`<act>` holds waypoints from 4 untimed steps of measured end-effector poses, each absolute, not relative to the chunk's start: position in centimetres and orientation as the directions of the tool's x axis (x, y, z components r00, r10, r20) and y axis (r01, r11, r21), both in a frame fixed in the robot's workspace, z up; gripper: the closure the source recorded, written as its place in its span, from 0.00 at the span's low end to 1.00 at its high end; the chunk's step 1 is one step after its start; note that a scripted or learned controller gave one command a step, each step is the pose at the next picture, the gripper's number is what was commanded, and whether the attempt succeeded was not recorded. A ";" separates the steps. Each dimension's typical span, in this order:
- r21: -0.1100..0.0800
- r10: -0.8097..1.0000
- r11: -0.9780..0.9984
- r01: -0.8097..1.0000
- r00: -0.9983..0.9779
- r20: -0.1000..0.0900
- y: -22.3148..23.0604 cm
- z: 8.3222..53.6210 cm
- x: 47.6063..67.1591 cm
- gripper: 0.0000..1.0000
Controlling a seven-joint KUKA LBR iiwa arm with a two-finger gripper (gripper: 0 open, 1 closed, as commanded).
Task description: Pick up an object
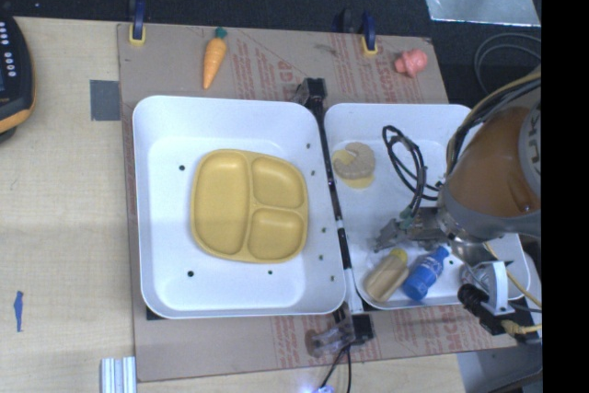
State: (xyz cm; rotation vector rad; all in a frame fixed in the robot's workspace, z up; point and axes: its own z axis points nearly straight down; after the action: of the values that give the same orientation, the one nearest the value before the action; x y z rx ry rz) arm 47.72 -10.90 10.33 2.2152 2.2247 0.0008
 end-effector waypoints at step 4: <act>-0.003 1.000 0.009 1.000 -0.009 -0.002 -14.3 10.4 65.7 1.00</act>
State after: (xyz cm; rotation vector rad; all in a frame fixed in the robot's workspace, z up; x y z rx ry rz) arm 65.68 -14.27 10.36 2.2119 2.2320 -0.0055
